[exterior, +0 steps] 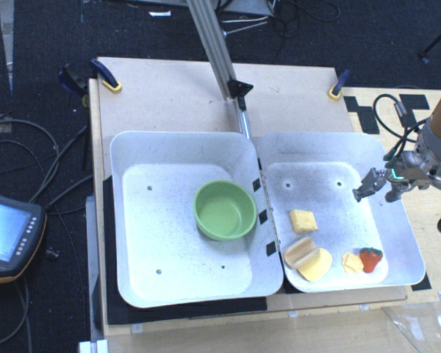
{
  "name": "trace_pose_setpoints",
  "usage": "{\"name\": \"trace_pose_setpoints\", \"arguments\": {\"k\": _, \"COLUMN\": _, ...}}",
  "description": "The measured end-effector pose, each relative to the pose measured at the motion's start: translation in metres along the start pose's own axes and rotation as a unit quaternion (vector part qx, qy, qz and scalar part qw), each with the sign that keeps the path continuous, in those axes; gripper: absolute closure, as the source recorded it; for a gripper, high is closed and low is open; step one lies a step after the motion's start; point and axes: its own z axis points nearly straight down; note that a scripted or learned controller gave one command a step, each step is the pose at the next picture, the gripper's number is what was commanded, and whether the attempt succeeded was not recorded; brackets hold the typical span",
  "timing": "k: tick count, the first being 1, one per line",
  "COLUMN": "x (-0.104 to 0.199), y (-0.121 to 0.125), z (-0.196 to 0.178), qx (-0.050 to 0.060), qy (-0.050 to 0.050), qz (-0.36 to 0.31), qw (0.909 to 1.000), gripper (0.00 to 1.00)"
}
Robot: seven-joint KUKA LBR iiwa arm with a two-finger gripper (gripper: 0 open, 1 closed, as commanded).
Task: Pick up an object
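My gripper (pixel 381 185) hangs over the right edge of the right bin (pixel 309 153), its two dark fingers spread open with nothing between them. Below and left of it in that bin lie a yellow block (pixel 303 220), a tan and yellow bread-like piece (pixel 308 259), a small yellow chunk (pixel 352 262) and a red strawberry (pixel 371 257). A green bowl (pixel 225 210) stands in the left bin (pixel 132 160), far from the gripper.
The two white bins meet along a ridge near the middle. A slanted metal pole (pixel 214 39) rises from behind the bins. Yellow clamps (pixel 110 84) hold the board's back corners. Cables trail beside the arm at the right.
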Motion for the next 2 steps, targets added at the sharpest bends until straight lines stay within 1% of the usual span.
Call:
{"name": "trace_pose_setpoints", "arguments": {"k": 1, "x": 0.000, "y": 0.000, "z": 0.000, "qx": 0.000, "qy": 0.000, "qz": 0.000, "qw": 1.0000, "gripper": 0.00}}
{"name": "trace_pose_setpoints", "arguments": {"k": 2, "x": -0.007, "y": -0.005, "z": 0.047, "qx": 0.002, "qy": 0.000, "qz": 0.000, "qw": 1.0000, "gripper": 0.00}}
